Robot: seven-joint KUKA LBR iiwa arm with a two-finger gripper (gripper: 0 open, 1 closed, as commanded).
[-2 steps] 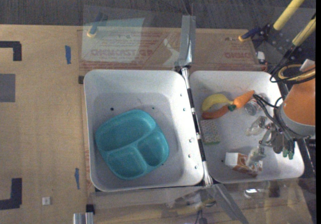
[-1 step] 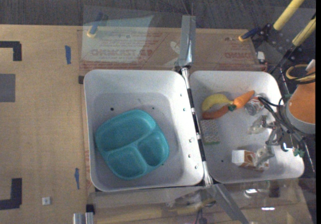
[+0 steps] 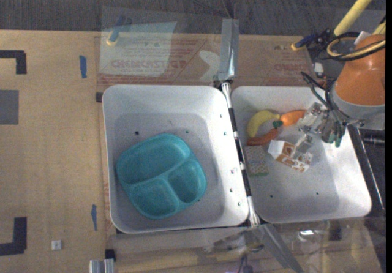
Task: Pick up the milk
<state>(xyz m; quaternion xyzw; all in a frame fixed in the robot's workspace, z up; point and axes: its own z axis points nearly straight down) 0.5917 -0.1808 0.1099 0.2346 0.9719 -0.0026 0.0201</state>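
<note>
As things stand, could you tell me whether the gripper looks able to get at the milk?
Probably yes. The gripper hangs right above the milk in the right bin, with nothing lying over the carton. The banana and carrot sit close on its upper left, which could crowd a finger.

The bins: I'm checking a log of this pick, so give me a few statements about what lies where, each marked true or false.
1. The teal tray lies in the left bin. True.
2. The milk lies in the left bin. False: it lies in the right bin.
3. The tool is over the right bin, close to the milk. True.
4. The banana lies on the teal tray. False: it lies in the right bin, next to the carrot.
5. The teal tray has one undivided hollow. False: it has three compartments.
</note>
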